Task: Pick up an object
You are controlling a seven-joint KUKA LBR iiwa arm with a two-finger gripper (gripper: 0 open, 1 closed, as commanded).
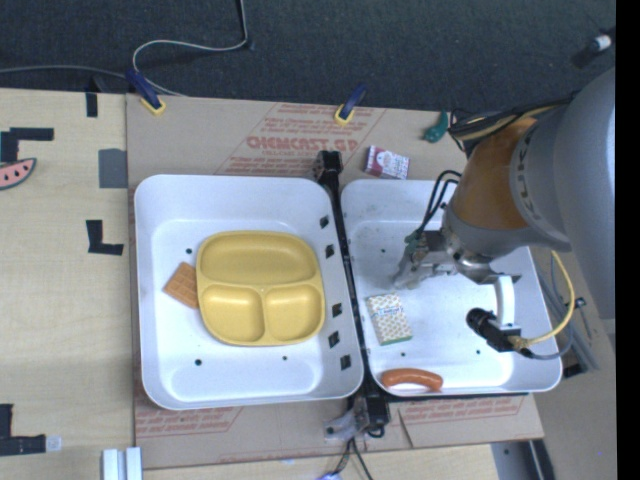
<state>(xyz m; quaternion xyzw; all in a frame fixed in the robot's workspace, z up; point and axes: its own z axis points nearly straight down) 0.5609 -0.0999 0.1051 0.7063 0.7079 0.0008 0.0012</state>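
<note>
Fingers (408, 268) hover low over the right bin's (520, 373) floor, their spread too blurred to tell, with nothing visibly between them. The step looks like the reach. Nearest lies an orange sausage-shaped piece (410, 378) at the front rim, then a patterned packet (388, 319) just beside the fingers, which a short shift and descent should meet. Farther off sit the yellow divided plate (262, 286) in the left bin (160, 368), the cardboard-covered counter (290, 143), and dark cloth (400, 28) behind.

Even, bright overhead light here; the two shallow white plastic bins (160, 368) glare a little, shadows stay soft, and the whole frame looks slightly grainy.
</note>
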